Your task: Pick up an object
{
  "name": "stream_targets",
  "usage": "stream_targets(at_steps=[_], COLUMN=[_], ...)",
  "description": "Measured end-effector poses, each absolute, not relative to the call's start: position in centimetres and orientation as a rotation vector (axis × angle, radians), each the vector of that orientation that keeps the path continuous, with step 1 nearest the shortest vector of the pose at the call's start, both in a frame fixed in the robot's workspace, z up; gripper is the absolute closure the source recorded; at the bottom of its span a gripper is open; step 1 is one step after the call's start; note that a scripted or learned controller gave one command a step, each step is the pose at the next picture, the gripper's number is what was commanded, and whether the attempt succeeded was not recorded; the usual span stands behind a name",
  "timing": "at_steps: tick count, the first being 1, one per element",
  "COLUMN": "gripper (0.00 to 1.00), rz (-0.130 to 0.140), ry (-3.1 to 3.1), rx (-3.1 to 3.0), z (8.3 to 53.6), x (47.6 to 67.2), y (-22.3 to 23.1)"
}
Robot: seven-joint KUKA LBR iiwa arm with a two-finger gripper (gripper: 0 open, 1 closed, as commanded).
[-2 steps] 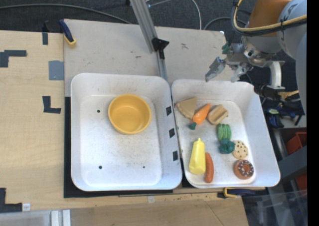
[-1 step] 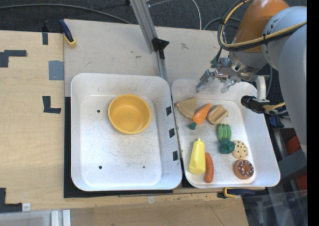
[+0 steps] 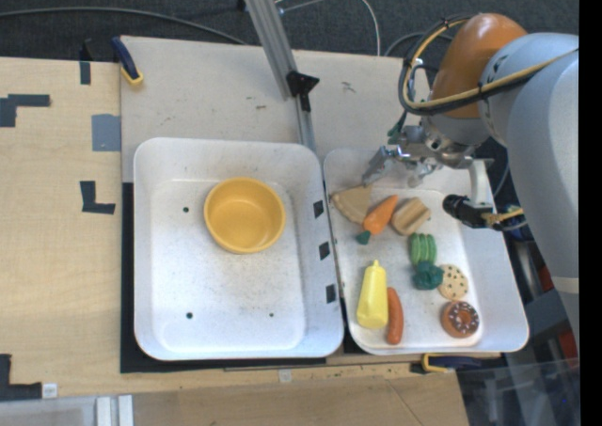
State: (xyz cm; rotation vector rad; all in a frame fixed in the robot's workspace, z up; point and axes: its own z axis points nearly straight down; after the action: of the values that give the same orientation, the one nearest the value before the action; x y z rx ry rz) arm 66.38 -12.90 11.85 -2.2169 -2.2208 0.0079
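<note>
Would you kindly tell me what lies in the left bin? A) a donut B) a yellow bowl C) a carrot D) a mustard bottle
B: the yellow bowl sits alone in the left bin, while the food items lie in the right bin.

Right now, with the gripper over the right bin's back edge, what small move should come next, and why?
Probably a short move toward the bin's front, then down over the carrot. The gripper sits at the right bin's back rim with nothing seen between its fingers, and the carrot, bread slice and bun lie just ahead of it, crowded together.
</note>
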Motion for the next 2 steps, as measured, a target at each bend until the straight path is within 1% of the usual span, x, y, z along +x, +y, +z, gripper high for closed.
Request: stream_targets(at_steps=[1, 2], gripper=[1.0, 1.0], rz=[0.004, -0.003], ry=[-2.226, -2.225], rx=[-2.217, -2.223], z=[13.2, 18.5], x=[66.5, 65.7], y=[-12.8, -13.2])
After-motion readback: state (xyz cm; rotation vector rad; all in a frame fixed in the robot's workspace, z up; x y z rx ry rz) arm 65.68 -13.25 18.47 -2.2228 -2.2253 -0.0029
